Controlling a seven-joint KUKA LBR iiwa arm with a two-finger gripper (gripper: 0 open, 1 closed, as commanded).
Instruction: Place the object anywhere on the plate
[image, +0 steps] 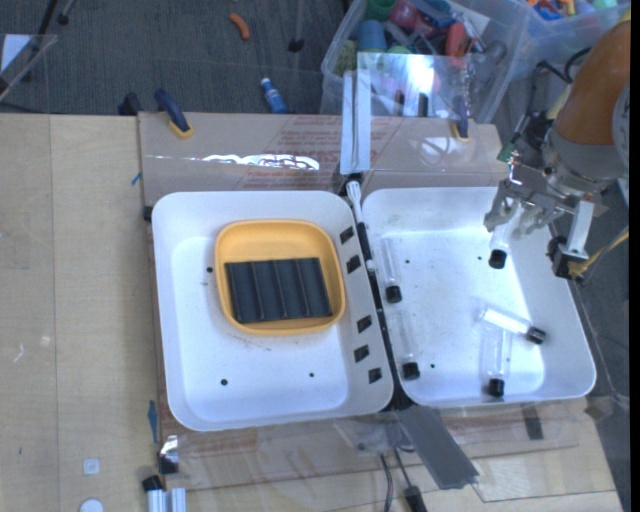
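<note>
Right now my gripper hangs open and holding nothing at the far right corner of the right bin. Below it lie several clear tubes with black caps, light, stiff, slippery, likely to roll; I judge mid-barrel the best hold. Well to my left, the yellow plate carries a black ribbed insert

Viewpoint: one fixed camera above the pale wooden bench, looking down at a slant.
Facing: toward 12 o'clock, where dark floor and a clear plastic crate lie.
Range: moderate; both shallow white plastic bins fit.
Arm entry: grey-and-orange arm at 2 o'clock.
</note>
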